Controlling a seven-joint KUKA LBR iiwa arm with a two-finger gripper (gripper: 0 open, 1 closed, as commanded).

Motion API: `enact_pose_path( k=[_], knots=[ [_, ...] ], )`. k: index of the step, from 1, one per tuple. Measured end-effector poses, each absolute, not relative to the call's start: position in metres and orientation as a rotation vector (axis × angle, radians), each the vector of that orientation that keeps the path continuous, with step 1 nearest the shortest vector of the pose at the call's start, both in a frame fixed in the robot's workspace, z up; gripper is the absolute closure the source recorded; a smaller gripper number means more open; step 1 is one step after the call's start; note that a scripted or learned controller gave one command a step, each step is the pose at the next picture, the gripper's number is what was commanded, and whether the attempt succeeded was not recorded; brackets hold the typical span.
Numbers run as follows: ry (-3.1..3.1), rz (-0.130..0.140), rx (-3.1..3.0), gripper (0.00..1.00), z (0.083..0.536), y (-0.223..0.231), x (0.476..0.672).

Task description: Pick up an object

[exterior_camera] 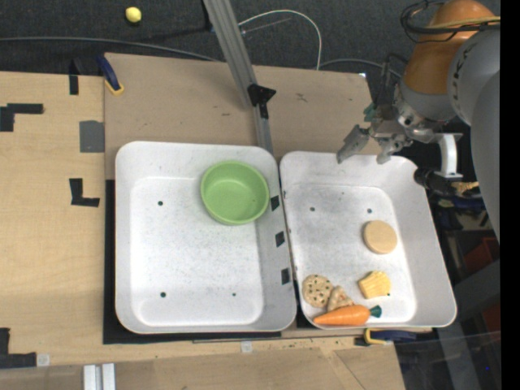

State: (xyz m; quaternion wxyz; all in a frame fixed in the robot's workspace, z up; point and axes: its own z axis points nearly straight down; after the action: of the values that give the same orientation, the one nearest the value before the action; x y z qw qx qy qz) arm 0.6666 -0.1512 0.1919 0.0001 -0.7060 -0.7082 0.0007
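My gripper (366,153) hangs open over the far edge of the right bin (422,218), its two grey fingers spread apart with nothing between them. Well below it in the right bin lie a round tan disc (379,237), a yellow wedge (374,284), a speckled cookie (316,288) and an orange carrot (345,316) along the near edge. A green bowl (235,192) sits in the left bin (146,242) near its far right corner.
A grey metal pole (236,47) slants down from the top to the gap between the bins. A small yellow ball (133,14) lies on the dark floor at top left. Cables run across the back of the bench.
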Motion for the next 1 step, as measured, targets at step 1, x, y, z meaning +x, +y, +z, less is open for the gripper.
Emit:
enact_pose_path(
  k=[1],
  knots=[
    [-2.224,0.003,-2.218,0.00,0.1919,-0.1514,0.6665]
  ],
)
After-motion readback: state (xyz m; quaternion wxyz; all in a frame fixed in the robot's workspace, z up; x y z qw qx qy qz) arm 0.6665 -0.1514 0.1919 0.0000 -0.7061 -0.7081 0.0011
